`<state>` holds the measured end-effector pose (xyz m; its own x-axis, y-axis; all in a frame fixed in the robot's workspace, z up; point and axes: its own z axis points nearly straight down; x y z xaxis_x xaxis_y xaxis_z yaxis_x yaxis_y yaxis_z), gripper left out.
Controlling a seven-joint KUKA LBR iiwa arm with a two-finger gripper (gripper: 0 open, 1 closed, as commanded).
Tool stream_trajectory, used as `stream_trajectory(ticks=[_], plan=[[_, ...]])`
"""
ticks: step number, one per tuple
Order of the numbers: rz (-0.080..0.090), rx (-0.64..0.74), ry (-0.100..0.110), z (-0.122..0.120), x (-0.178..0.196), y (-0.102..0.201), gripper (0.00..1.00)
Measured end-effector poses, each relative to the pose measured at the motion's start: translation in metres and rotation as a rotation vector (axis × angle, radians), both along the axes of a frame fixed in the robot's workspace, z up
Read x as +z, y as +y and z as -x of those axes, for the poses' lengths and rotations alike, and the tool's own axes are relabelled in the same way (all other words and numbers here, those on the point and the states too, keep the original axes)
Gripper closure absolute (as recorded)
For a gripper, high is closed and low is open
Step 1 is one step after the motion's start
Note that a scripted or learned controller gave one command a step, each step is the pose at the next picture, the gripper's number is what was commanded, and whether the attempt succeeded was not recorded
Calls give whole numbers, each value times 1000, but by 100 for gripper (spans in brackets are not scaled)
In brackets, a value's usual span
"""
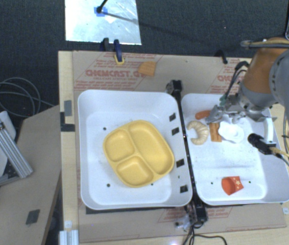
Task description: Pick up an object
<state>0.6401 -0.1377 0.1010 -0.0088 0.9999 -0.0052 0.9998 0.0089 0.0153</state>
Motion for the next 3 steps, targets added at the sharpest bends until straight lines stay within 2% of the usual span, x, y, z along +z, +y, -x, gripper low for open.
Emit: stream_trajectory(ticks=[1,2,3], plan=[[-7,1,28,-28,-15,-2,0],[-5,-2,10,-29,34,0,0],[-4,-8,15,-7,-18,-22,0]])
